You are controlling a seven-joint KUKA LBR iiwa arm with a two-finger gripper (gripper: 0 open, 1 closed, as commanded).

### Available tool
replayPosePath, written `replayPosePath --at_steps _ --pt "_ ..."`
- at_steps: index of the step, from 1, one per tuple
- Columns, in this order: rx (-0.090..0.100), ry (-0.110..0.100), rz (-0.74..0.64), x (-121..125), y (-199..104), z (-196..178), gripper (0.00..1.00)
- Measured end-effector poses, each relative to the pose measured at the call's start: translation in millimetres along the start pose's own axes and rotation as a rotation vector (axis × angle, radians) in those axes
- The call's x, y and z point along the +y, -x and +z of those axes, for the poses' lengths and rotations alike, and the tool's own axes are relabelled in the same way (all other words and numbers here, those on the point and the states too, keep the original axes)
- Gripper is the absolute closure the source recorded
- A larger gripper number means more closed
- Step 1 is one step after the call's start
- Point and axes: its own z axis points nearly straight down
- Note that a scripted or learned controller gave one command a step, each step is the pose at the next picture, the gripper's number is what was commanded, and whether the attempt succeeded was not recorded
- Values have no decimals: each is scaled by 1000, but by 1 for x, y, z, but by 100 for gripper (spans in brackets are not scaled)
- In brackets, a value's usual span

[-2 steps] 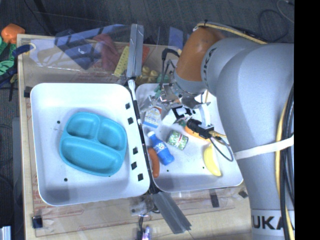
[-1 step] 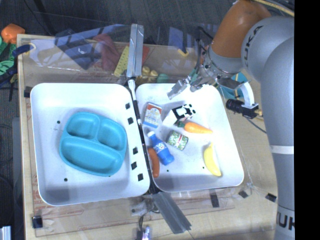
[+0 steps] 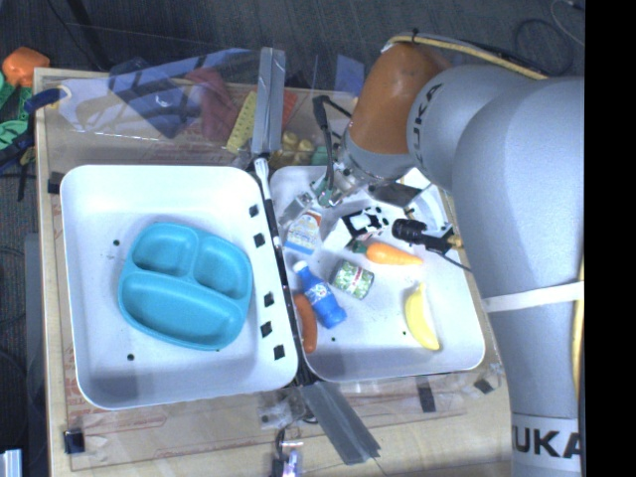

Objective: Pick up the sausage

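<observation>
While the claw (image 3: 321,199) hangs over the back left corner of the right bin (image 3: 397,370), the wrist blocks the view, so there's no telling if it's open or closed. Nothing can be seen in its grip.

Just below it there's a clear bottle (image 3: 301,231) with a pale label, too blurry to read. Next out is a blue bottle (image 3: 322,299) with a white cap, lying tilted, and a green can (image 3: 352,279) on its side beside it; the print on both is too small to read.

The sausage (image 3: 306,324) is a short reddish-brown stick, a bit glossy, lying right along the bin's left wall near the front. It's pressed up against the blue bottle and well away from the claw.

Further right are a carrot (image 3: 394,254) and a banana (image 3: 421,319). The left bin (image 3: 89,207) holds a blue tray (image 3: 187,284) with three sections.

The only writing that reads is "KUKA" on the arm (image 3: 517,187), cut off to "UKA" at the bottom.
</observation>
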Motion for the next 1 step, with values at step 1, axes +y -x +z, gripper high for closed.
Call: replayPosePath --at_steps 1 --pt "6 2 5 -35 58 -120 0"
